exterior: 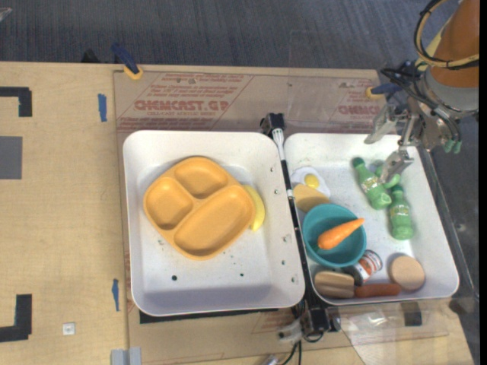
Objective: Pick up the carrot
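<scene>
On my feed the arm (454, 44) enters at the upper right corner. I see a broad orange band around the link, with a pale grey section directly beneath it. A thin yellow cable and a black cable loop in an arc around the left side of the orange band. Below the grey section I see a cluster of dark fittings and metallic brackets, with a small blue and yellow part projecting to the left and a small green part at the right. The hand (396, 154) is built of slim, silver-grey metal members that taper downward from this cluster. I cannot make out screws or printed markings at this resolution.
</scene>
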### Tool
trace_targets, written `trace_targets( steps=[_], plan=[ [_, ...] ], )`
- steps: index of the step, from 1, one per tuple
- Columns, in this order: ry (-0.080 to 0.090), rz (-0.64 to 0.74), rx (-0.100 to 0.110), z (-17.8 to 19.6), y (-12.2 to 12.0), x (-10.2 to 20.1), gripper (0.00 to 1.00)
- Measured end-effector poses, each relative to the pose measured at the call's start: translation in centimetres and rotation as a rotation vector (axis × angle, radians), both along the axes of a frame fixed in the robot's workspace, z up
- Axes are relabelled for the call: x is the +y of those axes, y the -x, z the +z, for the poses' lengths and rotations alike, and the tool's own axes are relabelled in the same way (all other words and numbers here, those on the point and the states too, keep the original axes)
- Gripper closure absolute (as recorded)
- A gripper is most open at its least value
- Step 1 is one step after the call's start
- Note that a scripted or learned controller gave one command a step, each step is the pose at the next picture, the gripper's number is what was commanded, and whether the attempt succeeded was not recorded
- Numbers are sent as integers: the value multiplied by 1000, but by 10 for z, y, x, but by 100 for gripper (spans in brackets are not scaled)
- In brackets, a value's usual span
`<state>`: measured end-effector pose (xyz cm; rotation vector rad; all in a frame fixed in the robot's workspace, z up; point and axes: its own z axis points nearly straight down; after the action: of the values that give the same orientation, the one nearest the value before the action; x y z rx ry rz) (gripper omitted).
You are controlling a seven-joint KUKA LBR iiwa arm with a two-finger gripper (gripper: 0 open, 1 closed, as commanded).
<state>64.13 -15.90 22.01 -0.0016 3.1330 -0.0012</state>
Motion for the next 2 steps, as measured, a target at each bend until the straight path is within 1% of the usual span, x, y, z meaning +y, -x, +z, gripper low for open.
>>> trace_targets(
  steps=[1, 2],
  plan=[
    [-5, -99, 14, -97, 56, 18, 0],
    [1, -372, -16, -127, 112, 53, 0]
  ],
)
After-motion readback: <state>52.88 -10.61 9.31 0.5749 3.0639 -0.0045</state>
